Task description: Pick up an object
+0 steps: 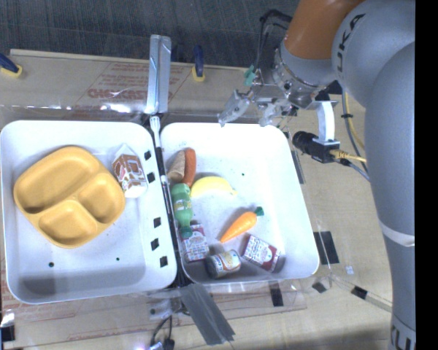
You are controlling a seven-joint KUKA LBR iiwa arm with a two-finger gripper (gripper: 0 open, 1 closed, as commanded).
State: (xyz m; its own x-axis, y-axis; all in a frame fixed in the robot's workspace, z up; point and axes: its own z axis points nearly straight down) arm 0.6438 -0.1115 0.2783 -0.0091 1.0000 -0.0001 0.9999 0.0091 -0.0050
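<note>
My gripper [250, 113] hangs open over the far rim of the right bin [296, 195], with nothing between its fingers. Below it the right bin holds a yellow banana [212, 187], an orange carrot [239, 224], a sausage [190, 164] beside a brown bread piece [177, 168], a green bottle [181, 201], a small carton [195, 243], a can [223, 263] and a red packet [261, 253]. All of them lie along the bin's left and near sides, apart from the gripper.
The left bin [29, 275] holds a yellow divided tray [69, 194] and a small brown-and-white packet [129, 172]. A metal post [159, 71] stands at the back between the bins. The grey arm [379, 86] fills the right side.
</note>
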